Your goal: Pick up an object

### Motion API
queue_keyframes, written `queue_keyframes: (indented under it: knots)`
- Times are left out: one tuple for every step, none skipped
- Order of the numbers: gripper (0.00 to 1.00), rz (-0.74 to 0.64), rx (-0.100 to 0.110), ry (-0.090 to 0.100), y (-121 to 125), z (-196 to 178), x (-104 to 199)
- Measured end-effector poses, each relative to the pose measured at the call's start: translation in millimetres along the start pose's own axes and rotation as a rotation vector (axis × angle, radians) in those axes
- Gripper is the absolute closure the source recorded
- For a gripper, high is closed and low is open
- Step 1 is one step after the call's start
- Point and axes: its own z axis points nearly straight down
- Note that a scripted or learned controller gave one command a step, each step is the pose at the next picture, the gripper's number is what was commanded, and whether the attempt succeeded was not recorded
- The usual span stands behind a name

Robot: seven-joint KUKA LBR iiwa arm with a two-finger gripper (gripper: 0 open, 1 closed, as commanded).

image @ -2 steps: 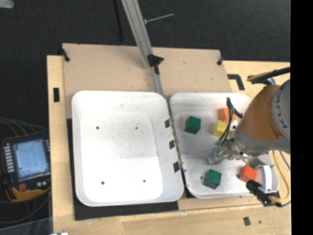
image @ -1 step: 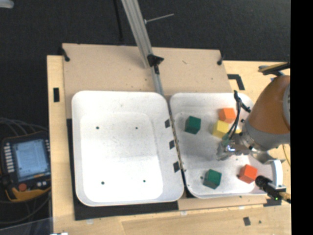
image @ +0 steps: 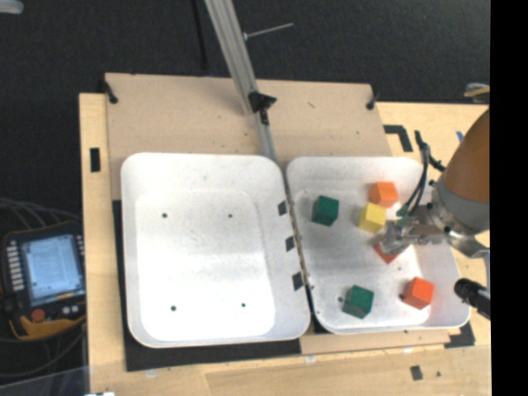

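End effector (image: pixel 394 239) points down over a red block (image: pixel 386 253) in the right bin (image: pixel 330 176).

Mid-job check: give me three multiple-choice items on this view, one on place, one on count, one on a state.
1. The blocks lie in which bin?
A left
B right
C both

2. How many green blocks?
A one
B two
C three

3. The gripper is
A over the left bin
B off the bench
C low over the right bin beside the yellow block

Key: 1 B, all blocks sit in the right bin. 2 B, one green block and another. 3 C, the gripper is by the yellow block.
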Motion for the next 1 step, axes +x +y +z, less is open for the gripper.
queue_keyframes:
  knots:
    - [1.0,-0.002,0.005,0.002,1.0,-8.7,-0.9]
